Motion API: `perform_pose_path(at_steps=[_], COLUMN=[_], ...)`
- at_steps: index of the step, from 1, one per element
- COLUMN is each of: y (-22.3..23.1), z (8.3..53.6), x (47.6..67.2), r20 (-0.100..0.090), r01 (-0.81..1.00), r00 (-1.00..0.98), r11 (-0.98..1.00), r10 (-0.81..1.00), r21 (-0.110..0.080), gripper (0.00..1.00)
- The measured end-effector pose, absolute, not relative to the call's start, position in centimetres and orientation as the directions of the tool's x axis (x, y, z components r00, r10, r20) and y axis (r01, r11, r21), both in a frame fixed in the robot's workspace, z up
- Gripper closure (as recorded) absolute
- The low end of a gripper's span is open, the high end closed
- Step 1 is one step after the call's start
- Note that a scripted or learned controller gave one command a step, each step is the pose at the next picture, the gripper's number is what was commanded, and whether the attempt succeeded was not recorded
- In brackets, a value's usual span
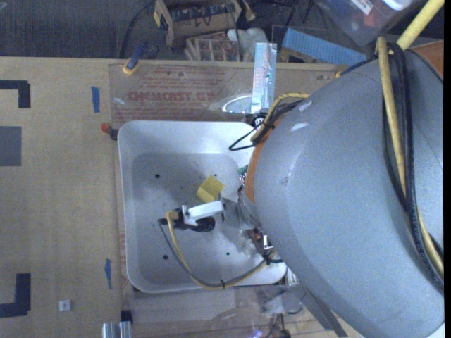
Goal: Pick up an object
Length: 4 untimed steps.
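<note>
A small yellow block (210, 187) lies tilted near the middle of the white bin (124, 189). My gripper (239, 208) is low inside this bin, just right of and below the block, and my own grey arm hides most of it. I cannot tell whether it touches the block. Nothing is visibly held. A small reddish item (258, 240) and a bit of green (242, 169) show at the arm's edge inside the bin.
The wide grey arm (345, 196) covers the bin's right part and everything further right. A cardboard sheet (176, 94) lies behind the bin. Bare wooden bench (56, 189) stretches to the left. Clutter and boxes stand beyond the bench's far edge.
</note>
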<state>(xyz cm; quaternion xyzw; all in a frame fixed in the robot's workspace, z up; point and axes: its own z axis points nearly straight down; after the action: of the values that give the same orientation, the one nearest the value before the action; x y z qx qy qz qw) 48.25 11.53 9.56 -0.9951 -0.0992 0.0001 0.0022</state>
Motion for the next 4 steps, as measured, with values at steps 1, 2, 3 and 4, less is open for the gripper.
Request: perform_pose_path(at_steps=[1,2,3,4], y=[10.1,10.2,10.1,12.6], z=[9.0,9.6,9.0,12.4], x=[48.2,48.1,48.1,48.0], r20=[0.005,-0.002,0.002,-0.006], r01=[0.208,0.213,0.261,0.303], r00=[0.978,0.977,0.965,0.953], r11=[-0.978,-0.977,-0.965,-0.953], r10=[0.208,0.213,0.261,0.303], r21=[-0.017,-0.019,-0.015,-0.001], gripper=[1.00,1.00,1.00,1.00])
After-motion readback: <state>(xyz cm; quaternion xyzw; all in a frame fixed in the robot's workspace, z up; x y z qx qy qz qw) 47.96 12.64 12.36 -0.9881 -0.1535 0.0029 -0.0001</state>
